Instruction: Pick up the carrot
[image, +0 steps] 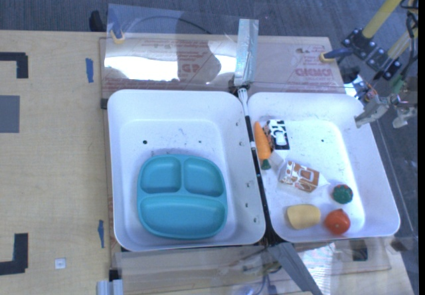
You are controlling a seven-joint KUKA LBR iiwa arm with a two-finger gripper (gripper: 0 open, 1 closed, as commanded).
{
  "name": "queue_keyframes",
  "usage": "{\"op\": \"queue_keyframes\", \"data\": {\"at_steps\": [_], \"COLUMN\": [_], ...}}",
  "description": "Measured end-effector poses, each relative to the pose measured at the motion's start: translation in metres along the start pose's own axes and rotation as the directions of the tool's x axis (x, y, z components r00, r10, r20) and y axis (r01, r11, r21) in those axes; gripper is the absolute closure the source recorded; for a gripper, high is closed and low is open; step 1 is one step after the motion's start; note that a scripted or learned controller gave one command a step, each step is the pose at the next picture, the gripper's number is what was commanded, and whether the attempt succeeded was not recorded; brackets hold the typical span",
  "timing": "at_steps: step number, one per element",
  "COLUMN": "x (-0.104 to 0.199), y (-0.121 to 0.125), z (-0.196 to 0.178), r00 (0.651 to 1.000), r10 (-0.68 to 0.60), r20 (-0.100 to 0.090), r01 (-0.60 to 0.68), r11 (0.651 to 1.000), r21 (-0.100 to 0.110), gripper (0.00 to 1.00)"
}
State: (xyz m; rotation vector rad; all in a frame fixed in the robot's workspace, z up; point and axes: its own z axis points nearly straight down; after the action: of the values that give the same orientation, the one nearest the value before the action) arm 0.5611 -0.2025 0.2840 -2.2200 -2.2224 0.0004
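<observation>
The carrot is a slim orange piece with a green stub at its near end. It lies lengthwise against the left wall of the right bin, close to the divider between the two bins. A black and white card touches its right side.
Also in the right bin are a clear-wrapped snack, a yellow lump, a red tomato and a small green ball. The left bin holds a teal divided plate. Clamps and a yellow pole stand at the back right.
</observation>
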Motion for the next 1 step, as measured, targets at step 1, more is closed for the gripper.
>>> {"op": "queue_keyframes", "data": {"at_steps": [1], "x": [-0.0191], "y": [0.0511], "z": [0.0982], "r00": [0.977], "r10": [0.211], "r20": [0.000], "r01": [-0.211], "r11": [0.977], "r21": [0.006], "gripper": [0.00]}}
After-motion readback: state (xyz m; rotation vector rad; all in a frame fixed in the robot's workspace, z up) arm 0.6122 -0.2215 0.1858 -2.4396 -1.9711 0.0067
